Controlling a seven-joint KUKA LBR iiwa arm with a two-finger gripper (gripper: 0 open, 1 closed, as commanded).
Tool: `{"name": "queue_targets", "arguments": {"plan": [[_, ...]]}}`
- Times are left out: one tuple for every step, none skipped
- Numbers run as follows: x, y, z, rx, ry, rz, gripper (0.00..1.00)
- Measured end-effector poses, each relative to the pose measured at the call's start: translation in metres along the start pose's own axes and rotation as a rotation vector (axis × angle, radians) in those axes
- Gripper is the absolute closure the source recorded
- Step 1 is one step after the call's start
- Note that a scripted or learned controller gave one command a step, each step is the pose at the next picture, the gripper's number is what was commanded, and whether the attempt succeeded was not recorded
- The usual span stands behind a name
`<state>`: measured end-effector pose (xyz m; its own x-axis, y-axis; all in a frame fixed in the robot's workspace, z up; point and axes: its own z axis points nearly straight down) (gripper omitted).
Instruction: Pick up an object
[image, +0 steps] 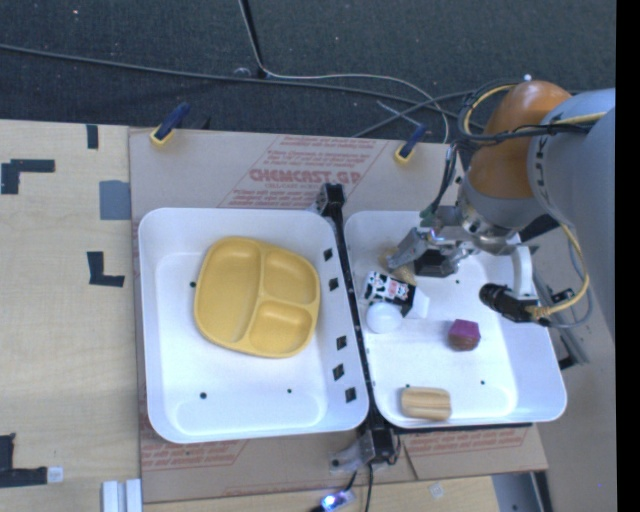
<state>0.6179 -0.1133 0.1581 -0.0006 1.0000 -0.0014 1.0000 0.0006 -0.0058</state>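
Objects for the pick lie loose in the right bin (545, 400), and every place below is told from that bin. Largest is the grey arm (590, 170) with its orange band, which reaches over the bin's far right corner from the right. Under the bin lies a brown cardboard sheet (290, 175) with red print, showing beyond the bin's far edge. The left bin (160, 380) stands side by side with the right bin, the two touching along a black strip at the right bin's left wall. In that neighbouring bin a yellow divided plate (255, 297) lies flat (three compartments, face up), well apart from the right bin's contents. The gripper (405, 255) hangs over the right bin's far left part, slanted toward its left wall; whether it is open or closed cannot be told, and nothing can be seen held in it. A tan bread roll (425, 403) lies near the bin's near wall. A maroon block (463, 334) sits about mid-bin, apart from the roll. A small black-and-white item (388, 289) lies close to the bin's left wall, just beside the gripper's tip. A white ball (382, 318) lies touching that item on its near side.
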Motion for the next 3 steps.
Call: {"name": "queue_targets", "arguments": {"plan": [[0.003,0.006,0.056,-0.013,0.006,0.001,0.0],[0.005,0.009,0.04,-0.025,0.004,-0.002,1.0],[0.009,0.019,-0.016,-0.008,0.001,-0.002,1.0]]}}
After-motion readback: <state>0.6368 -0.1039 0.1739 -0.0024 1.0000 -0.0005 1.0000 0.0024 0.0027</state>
